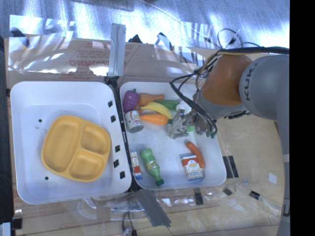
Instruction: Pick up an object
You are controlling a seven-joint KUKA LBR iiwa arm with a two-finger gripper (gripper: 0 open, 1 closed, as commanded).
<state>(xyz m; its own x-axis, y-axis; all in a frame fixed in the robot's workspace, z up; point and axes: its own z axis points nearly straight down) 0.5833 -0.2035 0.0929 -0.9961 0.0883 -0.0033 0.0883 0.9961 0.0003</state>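
The grey arm comes in from the right side, and its gripper hangs low over the right bin, near the far edge. If the gripper is grasping something, I cannot tell. Just beside it on the left lie a banana, a carrot, a green vegetable, purple grapes and a small can, close together at the far left corner. A red sausage and a red box are near the right edge. A green bottle lies at the near edge. In the left bin a yellow divided plate rests.
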